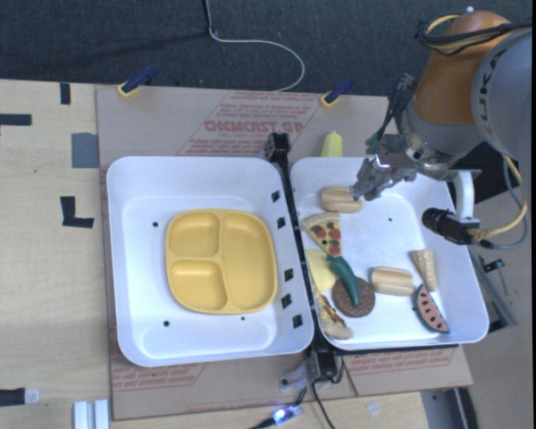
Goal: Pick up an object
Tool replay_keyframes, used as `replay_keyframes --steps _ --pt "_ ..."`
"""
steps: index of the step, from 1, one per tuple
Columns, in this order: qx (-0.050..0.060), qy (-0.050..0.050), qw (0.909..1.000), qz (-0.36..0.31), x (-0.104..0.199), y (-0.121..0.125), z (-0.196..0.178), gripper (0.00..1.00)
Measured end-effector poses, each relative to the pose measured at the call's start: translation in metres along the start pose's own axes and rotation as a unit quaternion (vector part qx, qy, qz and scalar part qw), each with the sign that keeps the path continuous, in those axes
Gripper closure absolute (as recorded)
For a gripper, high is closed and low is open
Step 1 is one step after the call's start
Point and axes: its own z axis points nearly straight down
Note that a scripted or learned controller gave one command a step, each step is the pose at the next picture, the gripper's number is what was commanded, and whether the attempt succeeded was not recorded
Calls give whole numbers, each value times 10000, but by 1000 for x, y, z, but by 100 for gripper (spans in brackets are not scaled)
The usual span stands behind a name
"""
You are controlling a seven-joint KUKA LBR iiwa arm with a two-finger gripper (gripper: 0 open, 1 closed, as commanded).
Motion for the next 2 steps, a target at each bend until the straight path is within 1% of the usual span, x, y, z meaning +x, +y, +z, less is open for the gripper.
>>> replay_keyframes --steps 1,2 --pt "15 8 10000 -28 62 8 8 100" --pt "9 6 10000 -22 114 16 -5 100"
